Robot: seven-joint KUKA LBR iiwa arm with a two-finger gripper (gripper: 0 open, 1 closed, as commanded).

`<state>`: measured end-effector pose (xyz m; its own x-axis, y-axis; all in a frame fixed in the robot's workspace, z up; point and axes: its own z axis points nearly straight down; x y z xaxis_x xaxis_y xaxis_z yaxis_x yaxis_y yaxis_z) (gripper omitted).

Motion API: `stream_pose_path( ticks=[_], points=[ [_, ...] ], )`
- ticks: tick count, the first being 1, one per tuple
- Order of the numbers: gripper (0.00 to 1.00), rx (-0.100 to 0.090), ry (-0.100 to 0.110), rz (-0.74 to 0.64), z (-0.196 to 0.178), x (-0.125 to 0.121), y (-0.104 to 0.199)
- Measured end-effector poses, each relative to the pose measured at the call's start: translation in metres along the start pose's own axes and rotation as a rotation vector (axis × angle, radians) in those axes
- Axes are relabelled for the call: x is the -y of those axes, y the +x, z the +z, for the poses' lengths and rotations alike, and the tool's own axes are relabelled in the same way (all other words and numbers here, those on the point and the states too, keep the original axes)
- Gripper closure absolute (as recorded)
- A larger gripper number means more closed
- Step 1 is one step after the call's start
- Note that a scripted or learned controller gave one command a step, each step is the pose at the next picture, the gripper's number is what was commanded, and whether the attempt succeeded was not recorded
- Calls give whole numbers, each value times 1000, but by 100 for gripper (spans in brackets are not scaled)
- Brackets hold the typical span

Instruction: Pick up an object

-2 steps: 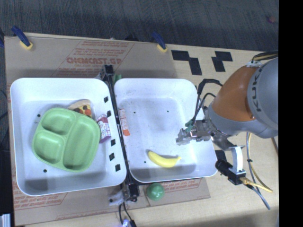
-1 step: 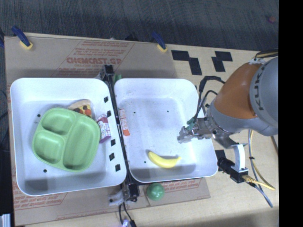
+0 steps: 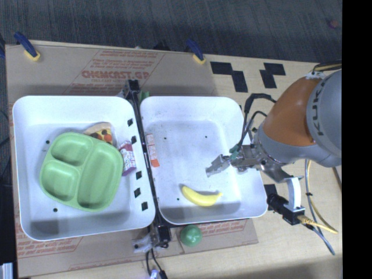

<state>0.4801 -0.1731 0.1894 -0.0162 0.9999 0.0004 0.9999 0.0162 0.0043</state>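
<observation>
1. Reached in from the right over the right bin [image 3: 232, 106], grey arm [image 3: 302, 127] with its orange band above the wrist.
2. Hung above the right half of that bin's floor, the gripper [image 3: 216, 165], pointing left; impossible to tell how far apart its tips stood, too small and blurred, and nothing seen between them.
3. Lay near the front wall of the right bin, a yellow banana [image 3: 200, 196], curved, below and slightly left of the gripper and apart from it.
4. Rested in the left bin [image 3: 23, 156] a green divided plate [image 3: 81, 170] with three compartments, tilted toward the middle.
5. Peeked out from behind the plate's upper right edge, a small orange and brown item [image 3: 102, 132], too hidden to name.
6. Sat just beside the plate's right edge, against the divider between the bins, a small packet with purple print [image 3: 128, 158].
7. Stood outside the bins on the cardboard, just below the right bin's front edge, a green ball [image 3: 190, 235].
</observation>
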Motion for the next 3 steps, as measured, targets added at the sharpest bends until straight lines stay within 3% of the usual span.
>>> stream_pose_path(
  ticks=[1,2,3],
  points=[
    [0,0,6,8,27,2,60],
    [0,0,6,12,99,-89,-10],
    [0,-1,8,10,56,4,8]
  ],
)
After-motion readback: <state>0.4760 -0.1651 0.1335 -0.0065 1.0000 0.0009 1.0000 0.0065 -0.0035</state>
